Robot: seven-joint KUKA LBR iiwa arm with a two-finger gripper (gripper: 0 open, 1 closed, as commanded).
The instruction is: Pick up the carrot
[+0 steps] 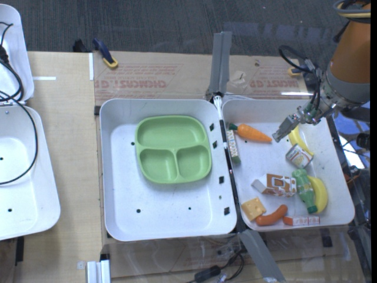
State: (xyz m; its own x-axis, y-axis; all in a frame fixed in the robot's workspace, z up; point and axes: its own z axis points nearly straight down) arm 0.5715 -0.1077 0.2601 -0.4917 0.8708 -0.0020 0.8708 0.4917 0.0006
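Observation:
An orange carrot (253, 133) with a green stem end lies in the right bin (336, 158), near its far left corner, pointing right. My gripper (287, 127) hovers just right of the carrot's tip, hanging from the grey and orange arm at the upper right. Nothing shows between its fingers, which look slightly apart. A yellow banana piece (298, 141) sits right under and beside the gripper.
The right bin also holds a small carton (298, 156), a box (280, 184), a green bottle (304, 187), a banana (319, 193), a cracker (253, 207), a sausage (271, 216) and a long packet (232, 146). A green divided plate (174, 149) lies in the left bin (118, 205).

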